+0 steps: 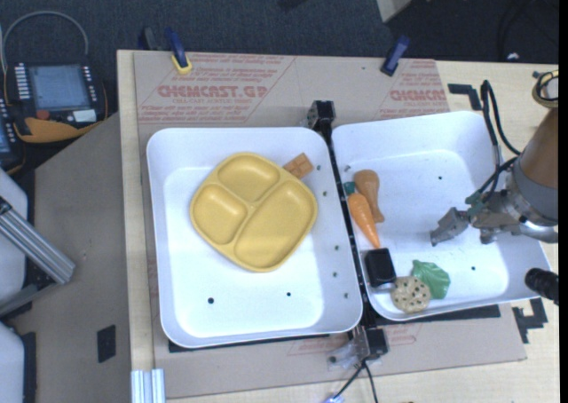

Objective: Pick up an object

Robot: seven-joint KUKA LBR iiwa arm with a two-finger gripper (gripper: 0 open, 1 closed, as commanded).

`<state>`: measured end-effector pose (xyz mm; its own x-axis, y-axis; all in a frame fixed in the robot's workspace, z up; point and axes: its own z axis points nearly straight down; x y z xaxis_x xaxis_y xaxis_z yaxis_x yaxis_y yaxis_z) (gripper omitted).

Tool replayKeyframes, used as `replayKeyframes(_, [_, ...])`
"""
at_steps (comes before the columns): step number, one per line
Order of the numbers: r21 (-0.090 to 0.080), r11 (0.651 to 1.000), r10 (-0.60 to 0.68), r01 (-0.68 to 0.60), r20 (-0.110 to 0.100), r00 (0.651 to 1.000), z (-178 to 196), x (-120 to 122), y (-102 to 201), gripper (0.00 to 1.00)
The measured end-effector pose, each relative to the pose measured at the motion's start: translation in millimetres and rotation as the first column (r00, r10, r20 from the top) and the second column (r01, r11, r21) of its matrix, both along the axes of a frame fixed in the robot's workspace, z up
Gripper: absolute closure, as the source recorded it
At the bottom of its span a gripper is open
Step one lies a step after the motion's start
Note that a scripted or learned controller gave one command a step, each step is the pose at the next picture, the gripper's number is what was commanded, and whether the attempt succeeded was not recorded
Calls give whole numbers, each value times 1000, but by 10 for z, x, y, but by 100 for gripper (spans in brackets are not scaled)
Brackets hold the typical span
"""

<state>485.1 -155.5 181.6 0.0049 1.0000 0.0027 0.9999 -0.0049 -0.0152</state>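
The right bin [417, 139] holds an orange carrot [362, 217] beside a tan drumstick-like piece [368, 190] at its left wall. Near the front left corner lie a small black block [380, 266], a round speckled cookie [411, 293] and a green leafy piece [433, 276]. My gripper [463, 223] hangs over the right half of this bin, its grey fingers spread open with nothing between them. It is right of the carrot and above the green piece. The arm enters from the right edge.
The left bin [177, 241] carries a yellow divided plate [254, 209], with a small brown block [298, 165] at the plate's far right edge. Black clips sit on the divider between the bins. A cable runs along the right bin's far right corner.
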Motion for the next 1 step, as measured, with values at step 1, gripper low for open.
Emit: replayKeyframes(1, [-3,1000,5,-5,15,1000,74,34,8,0])
